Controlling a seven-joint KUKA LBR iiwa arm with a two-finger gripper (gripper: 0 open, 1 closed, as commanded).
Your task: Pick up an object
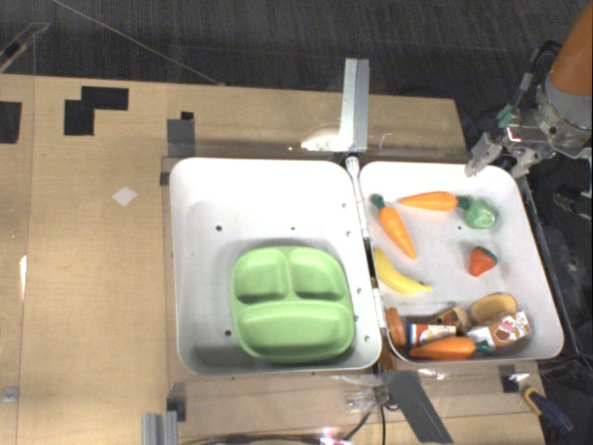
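The two-finger metal gripper (498, 156) hangs over the far right corner of the right-hand shallow white bin (547, 290), its fingers spread apart with nothing between them. No object is lifted yet, so the pick is still to be made. The nearest candidates lie just ahead of it and below: a small round green plastic vegetable (479, 215) sits almost directly under the fingertips, a little toward the near side, and a long orange plastic carrot (428, 200) lies just beyond that, toward the left-hand bin, its long axis running across the bin so that the leafy end points back at the gripper. A second orange plastic carrot (397, 230) lies farther off on a slant, with a small red strawberry-shaped toy (481, 261) and a yellow plastic banana (398, 276) farther still toward the near edge. The green piece looks the shortest reach, probably a near-straight descent, though from this slanted view it is hard to judge how high the fingertips stand above the bin floor. A light green divided plastic tray (293, 302) lies well apart in the other bin.
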